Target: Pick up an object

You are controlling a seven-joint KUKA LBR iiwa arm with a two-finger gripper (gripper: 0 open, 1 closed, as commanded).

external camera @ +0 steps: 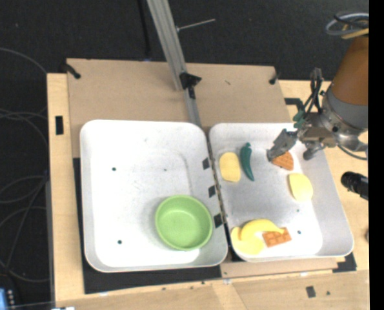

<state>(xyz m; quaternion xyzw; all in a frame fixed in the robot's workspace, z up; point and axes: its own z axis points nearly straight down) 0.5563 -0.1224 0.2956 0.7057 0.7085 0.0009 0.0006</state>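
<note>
My gripper [295, 150] hangs over the far part of the right bin [321, 247], fingers spread apart and nothing between them. An orange waffle-like piece [284, 161] lies just under its left finger [280, 146], partly covered by it. Also in this bin are a yellow rounded block [230, 167], a dark green pepper [246, 161], a pale yellow disc [300, 186], and at the front a yellow banana-like shape [253, 233] with a second orange piece [276, 237] on it.
The left bin [114, 154] holds a green bowl [183, 221] near its front right corner. A grey metal pole [169, 37] slants up from between the bins at the back. The arm's orange band [354, 70] is at the right.
</note>
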